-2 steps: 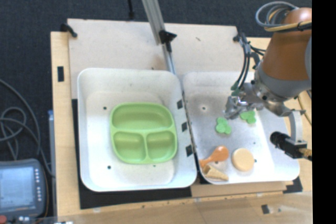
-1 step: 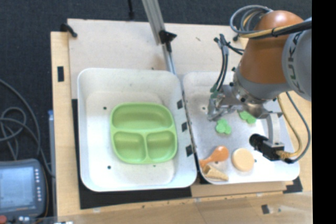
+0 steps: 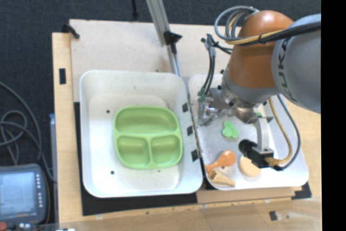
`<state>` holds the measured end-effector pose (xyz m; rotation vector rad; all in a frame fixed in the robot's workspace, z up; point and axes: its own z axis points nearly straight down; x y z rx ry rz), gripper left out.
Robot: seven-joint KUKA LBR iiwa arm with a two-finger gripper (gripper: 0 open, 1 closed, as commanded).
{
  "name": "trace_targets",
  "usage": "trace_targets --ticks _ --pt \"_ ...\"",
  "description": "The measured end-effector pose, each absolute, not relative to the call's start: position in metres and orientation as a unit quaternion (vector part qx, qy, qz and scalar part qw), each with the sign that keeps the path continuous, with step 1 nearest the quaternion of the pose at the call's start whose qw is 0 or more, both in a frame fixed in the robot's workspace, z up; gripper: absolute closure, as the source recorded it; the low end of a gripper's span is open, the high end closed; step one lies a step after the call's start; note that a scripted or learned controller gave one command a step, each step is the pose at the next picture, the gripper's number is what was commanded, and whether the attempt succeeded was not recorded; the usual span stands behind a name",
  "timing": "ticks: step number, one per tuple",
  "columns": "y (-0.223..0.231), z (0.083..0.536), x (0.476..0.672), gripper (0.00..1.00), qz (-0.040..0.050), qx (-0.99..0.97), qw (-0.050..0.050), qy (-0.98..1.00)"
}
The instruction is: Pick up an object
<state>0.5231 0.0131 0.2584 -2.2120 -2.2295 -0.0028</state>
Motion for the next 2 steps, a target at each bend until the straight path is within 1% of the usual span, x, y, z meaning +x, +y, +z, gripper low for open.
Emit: trace_targets --ticks 1,2 --pt "0.0687 0.2451 0.5195 1.0 0.0001 -0.704 0.001 -0.71" --pt "0.0653 0.2459 0.5201 0.0 -0.0001 -0.706 0.0 -0.708"
